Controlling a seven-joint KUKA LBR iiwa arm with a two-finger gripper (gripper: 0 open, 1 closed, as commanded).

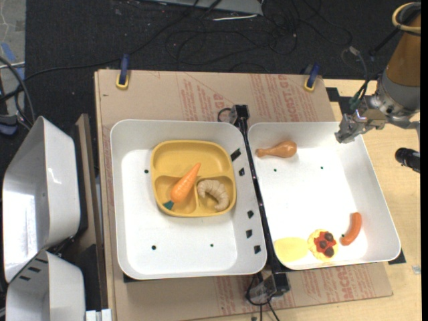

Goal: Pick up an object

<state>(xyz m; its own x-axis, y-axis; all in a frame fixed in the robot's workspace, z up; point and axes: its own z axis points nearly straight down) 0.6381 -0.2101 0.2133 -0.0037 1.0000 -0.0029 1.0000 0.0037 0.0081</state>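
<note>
Down at six o'clock in the right bin (374, 199) lie a yellow slice (290, 248), a small pizza (323, 243) and a red sausage (352, 228). At twelve o'clock lies a chicken leg (277, 150), tan and smooth. Nothing is picked yet. Next, I think, the gripper (348, 132), up at two o'clock, must move over the leg and drop down.

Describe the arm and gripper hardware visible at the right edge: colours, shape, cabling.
The arm shows a broad orange-tan cylindrical band above a grey metallic wrist collar. Below the collar, the gripper is a compact grey metal assembly with small dark parts. A thin dark cable runs along the wrist beside it. No legible markings at this resolution.
</note>
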